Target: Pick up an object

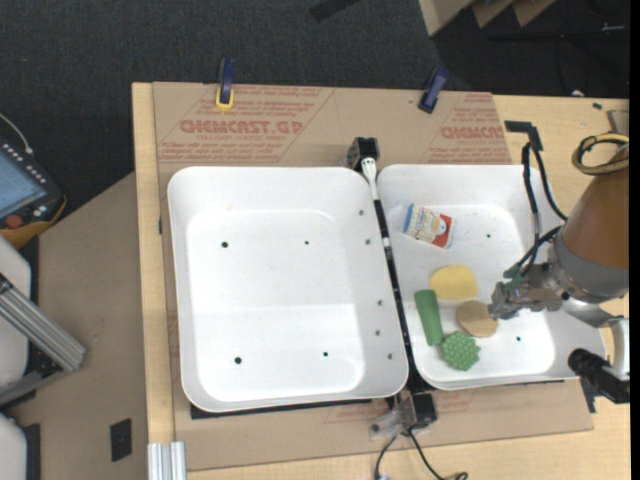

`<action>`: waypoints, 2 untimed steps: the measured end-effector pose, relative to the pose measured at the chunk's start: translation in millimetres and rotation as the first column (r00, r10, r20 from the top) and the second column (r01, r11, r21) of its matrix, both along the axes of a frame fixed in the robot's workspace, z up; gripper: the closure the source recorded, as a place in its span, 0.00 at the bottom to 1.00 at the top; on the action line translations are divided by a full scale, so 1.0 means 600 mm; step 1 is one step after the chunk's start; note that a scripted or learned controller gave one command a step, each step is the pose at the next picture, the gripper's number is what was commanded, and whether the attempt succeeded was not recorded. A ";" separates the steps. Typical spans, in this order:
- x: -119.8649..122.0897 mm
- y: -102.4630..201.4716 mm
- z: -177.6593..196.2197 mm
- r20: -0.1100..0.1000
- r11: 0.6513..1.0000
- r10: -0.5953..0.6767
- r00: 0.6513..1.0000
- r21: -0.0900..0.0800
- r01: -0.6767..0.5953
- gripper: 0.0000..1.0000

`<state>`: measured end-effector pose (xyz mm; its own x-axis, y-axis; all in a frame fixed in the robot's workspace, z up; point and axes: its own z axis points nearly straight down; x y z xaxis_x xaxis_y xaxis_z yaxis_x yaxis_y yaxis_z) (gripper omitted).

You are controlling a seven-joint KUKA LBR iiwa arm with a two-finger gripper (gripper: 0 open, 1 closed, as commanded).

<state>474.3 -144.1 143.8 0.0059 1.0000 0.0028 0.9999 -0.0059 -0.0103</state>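
Five things lie in the right bin (400,183); the tan disc (476,319) sits just under my fingers (503,301), beside the yellow lump (453,281). Whether I am spread or clenched I cannot tell. I should settle squarely over the disc, clear of its neighbours.
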 end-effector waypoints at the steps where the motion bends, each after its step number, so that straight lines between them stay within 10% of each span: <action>1: 0.006 -0.140 -0.102 0.009 1.000 -0.001 1.000 -0.002 0.001 1.00; 2: 0.009 -0.003 -0.059 0.009 1.000 0.013 1.000 0.002 -0.013 1.00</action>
<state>479.9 -145.9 108.2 -0.0073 1.0000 0.0051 1.0000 0.0073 -0.0017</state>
